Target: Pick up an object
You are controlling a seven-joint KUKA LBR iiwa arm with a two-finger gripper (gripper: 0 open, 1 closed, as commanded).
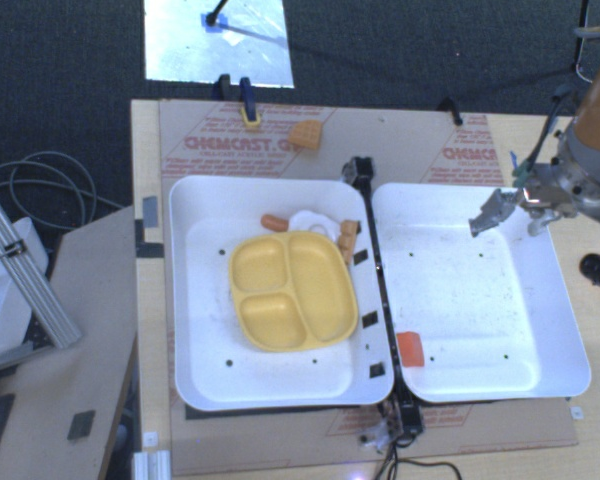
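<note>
Two white bins on CHEMCAST-printed board, arm at three o'clock.
The left bin (195, 268) holds a yellow divided tray (290, 293), sausage (274, 223) at its twelve o'clock. An orange block (409, 348) lies at the right bin's (540, 308) seven o'clock. The gripper (510, 213) hovers at its one o'clock, fingers spread, holding nothing.

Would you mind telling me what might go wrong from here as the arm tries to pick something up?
1. The only item in the right bin, a small orange block, lies against the bin's left wall, so a finger may strike the wall.
2. The gripper hovers near the far edge, well away from that block.
3. In the left bin, a yellow divided plate lies partly over a white object, with a small sausage-shaped piece and a tan piece crowded close behind it; a grasp there could slip.
</note>
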